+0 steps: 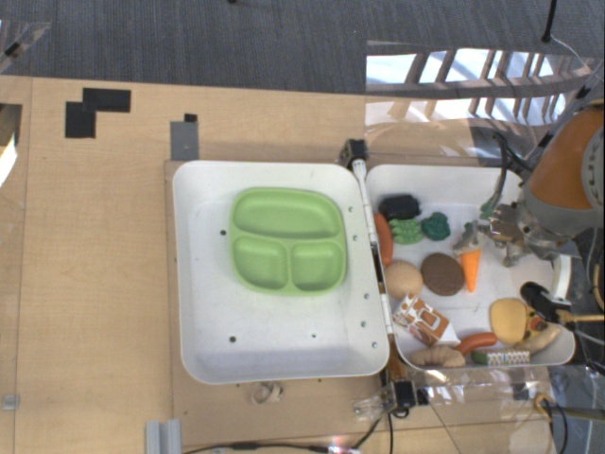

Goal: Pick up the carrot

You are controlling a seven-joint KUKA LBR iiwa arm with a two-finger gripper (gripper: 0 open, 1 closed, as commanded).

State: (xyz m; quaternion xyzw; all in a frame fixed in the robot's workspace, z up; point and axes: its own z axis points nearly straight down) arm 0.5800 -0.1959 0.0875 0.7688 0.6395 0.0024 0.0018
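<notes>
Leftmost sits the left bin (189,282), carrying a green divided plate (287,240) near its middle. Next, across the shared rim, comes the right bin (444,180), crowded with toy food: a long reddish piece (383,237) against the left wall, a black lump (398,205), two green leafy bits (422,228), a pale round ball (404,278), a brown disc (441,273), a small printed carton (423,321), and along the near edge a tan piece (433,356), a red sausage (475,341) and a yellow fruit (509,320).

The carrot (470,266) lies just right of the brown disc, near the middle of the right bin. It is a short orange cone, its point aimed toward the near edge and its top toward the far wall, small beside its neighbours.

Further right, the gripper (506,230) hangs over the bin beside the carrot's top end; whether it is spread or closed I cannot tell, and nothing is seen clamped in it.

For a clean pick, the approach should probably centre over the carrot's thicker upper half and close across its width, clear of the brown disc that nearly touches it, since the tapered tip would likely slip.
</notes>
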